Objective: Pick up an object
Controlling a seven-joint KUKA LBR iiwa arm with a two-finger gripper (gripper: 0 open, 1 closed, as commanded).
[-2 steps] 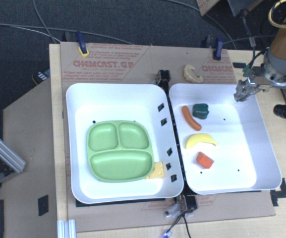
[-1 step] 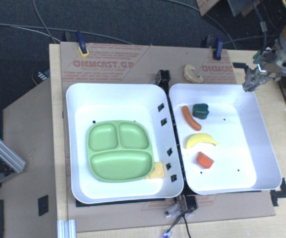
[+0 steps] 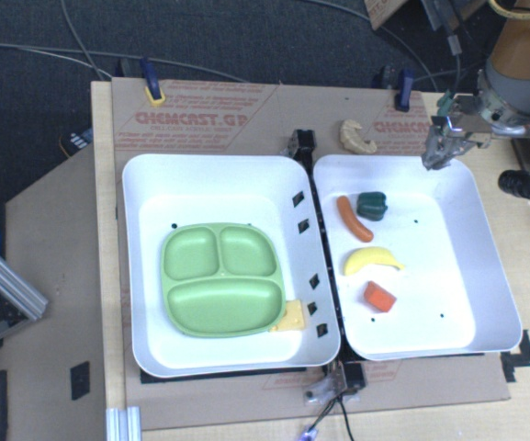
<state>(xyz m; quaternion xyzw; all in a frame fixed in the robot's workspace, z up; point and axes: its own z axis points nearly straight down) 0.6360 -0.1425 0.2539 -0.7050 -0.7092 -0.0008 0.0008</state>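
We see a yellow banana [image 3: 372, 261] lying curved in the right bin [image 3: 485, 274], between an orange sausage [image 3: 354, 219] and a red block [image 3: 379, 297]. The gripper [image 3: 437, 157] hangs over that bin's far rim, well apart from the banana; we cannot tell its fingers' state.

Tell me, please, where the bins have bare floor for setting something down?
Right bin: bare right of the banana and red block. Left bin: bare strip above the green tray; elsewhere crowded, with the yellow piece wedged alongside.
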